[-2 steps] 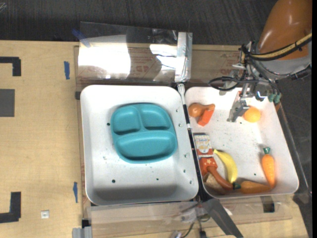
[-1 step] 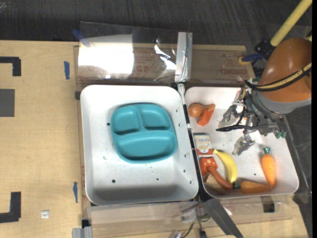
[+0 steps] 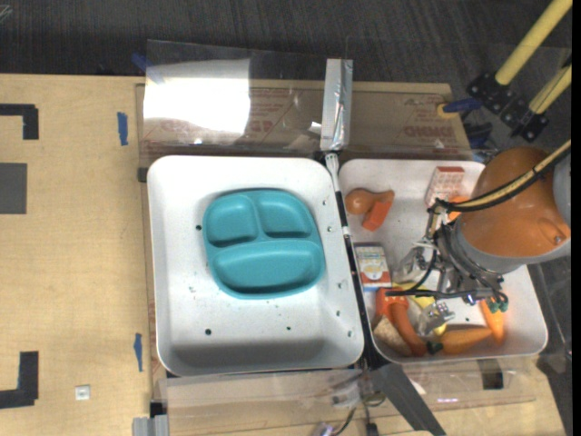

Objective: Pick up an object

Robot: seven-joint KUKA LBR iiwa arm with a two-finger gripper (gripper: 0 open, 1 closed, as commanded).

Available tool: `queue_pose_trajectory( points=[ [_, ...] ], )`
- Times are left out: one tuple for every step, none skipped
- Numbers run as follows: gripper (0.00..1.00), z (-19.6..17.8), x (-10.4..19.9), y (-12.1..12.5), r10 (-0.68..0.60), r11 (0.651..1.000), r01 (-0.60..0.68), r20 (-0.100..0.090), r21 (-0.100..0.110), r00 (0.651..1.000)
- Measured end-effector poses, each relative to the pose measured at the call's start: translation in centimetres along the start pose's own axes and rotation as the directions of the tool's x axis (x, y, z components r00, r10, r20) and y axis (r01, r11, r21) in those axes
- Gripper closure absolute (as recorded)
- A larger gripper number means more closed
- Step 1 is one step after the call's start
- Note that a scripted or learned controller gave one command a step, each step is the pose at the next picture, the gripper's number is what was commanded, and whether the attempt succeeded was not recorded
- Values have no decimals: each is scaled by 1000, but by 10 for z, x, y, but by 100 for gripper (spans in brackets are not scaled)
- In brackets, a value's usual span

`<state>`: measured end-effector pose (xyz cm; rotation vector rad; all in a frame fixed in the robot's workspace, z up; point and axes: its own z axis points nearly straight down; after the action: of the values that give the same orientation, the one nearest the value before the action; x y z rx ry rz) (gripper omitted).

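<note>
Gripper (image 3: 434,309) low in right bin (image 3: 531,334), over the toy food piled at its near edge. Orange carrot (image 3: 463,339) lies just below it, long axis running left-right; red sausage (image 3: 399,321) slants beside it on the left. Wrist and cables hide the tips, so grip state can't be told. Teal tray (image 3: 263,242) sits in left bin (image 3: 172,271).
</note>
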<state>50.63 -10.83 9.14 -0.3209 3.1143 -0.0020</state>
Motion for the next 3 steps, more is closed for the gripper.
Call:
queue_pose_trajectory(
  points=[
    [0, 1, 1, 10, 18, 1000, -18, 6, 8, 1000],
    [0, -14, -81, -30, 141, 990, -141, 0, 0, 990],
    [0, 2, 10, -34, 192, 981, -192, 2, 2, 981]
  ],
)
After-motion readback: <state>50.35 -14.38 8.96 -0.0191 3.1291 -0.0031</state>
